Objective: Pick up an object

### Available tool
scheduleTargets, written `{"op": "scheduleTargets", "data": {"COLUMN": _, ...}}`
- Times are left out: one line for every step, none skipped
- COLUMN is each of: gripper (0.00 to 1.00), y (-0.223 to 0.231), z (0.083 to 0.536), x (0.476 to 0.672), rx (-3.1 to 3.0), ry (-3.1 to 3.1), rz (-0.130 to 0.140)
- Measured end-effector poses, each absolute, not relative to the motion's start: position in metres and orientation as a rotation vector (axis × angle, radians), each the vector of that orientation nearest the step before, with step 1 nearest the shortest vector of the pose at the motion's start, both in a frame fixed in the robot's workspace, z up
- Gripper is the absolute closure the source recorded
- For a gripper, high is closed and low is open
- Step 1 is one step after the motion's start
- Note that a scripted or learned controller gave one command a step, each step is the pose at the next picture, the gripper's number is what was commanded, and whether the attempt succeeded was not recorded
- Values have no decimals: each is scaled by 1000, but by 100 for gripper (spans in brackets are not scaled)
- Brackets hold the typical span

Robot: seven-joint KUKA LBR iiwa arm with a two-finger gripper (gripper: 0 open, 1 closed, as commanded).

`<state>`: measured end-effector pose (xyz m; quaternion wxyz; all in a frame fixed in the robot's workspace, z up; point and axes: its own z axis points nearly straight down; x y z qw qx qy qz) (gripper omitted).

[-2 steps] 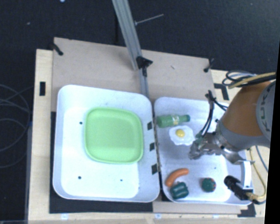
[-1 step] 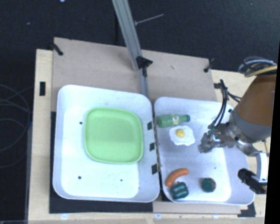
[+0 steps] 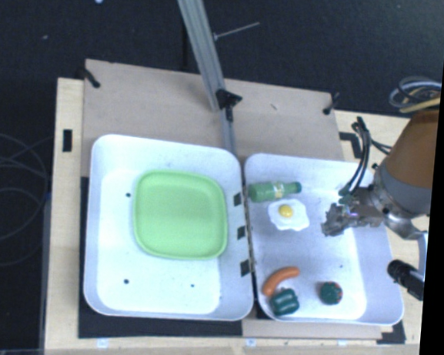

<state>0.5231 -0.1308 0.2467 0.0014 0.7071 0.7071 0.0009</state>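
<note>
Hovering gripper (image 3: 334, 224) beside unlabelled bottle (image 3: 273, 190)

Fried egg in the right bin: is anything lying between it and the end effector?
Nothing visible does. The end effector hangs over bare bin floor just right of the fried egg. The green bottle lies behind the egg, off that line.

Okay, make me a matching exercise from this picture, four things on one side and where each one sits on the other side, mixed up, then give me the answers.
Things:
1. light green square plate
2. green plastic bottle
3. white fried egg toy with yellow yolk
4. orange sausage toy

Places:
A. right bin, near front edge
B. left bin
C. right bin, just below the bottle
D. right bin, top left area

Pairs: 1-B, 2-D, 3-C, 4-A
</note>
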Motion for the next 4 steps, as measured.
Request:
{"op": "scheduleTargets", "data": {"gripper": 100, "y": -71, "z": 242, "x": 537, "rx": 2217, "ry": 2227, "rz": 2}}
{"op": "scheduleTargets", "data": {"gripper": 100, "y": -27, "z": 248, "x": 560, "rx": 2217, "ry": 2226, "rz": 2}}
{"op": "scheduleTargets", "data": {"gripper": 100, "y": 31, "z": 239, "x": 577, "rx": 2217, "ry": 2226, "rz": 0}}
{"op": "scheduleTargets", "data": {"gripper": 100, "y": 83, "z": 232, "x": 583, "rx": 2218, "ry": 2226, "rz": 0}}
